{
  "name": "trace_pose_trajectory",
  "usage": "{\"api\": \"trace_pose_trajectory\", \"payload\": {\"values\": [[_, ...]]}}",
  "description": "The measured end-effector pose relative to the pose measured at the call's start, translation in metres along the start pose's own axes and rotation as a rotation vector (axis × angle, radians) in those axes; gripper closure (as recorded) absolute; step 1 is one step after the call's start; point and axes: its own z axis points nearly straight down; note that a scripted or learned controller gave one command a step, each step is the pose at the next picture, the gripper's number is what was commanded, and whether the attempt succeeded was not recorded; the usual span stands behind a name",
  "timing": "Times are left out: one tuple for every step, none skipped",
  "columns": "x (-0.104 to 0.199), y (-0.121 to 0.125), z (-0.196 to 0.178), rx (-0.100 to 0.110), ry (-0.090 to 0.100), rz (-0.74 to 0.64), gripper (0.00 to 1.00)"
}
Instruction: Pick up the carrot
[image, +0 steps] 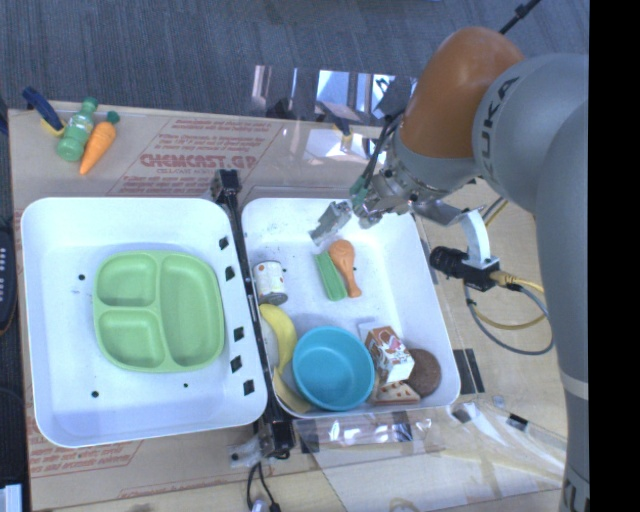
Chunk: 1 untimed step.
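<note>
Camera view: gripper (333, 222) at the right bin's (432, 300) 12 o'clock edge, fingers' state cannot tell; carrot (345, 266) just at its 5 o'clock, touching a green piece (329, 274); blue bowl (333, 367) at 6 o'clock; green divided plate (159, 310) in left bin (40, 330).

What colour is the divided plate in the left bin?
Light green; the three-compartment plastic plate shows best in the overhead camera view.
</note>
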Motion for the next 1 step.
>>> {"api": "trace_pose_trajectory", "payload": {"values": [[-0.0395,0.0144,0.0723,0.006,0.005,-0.261,0.00]]}}
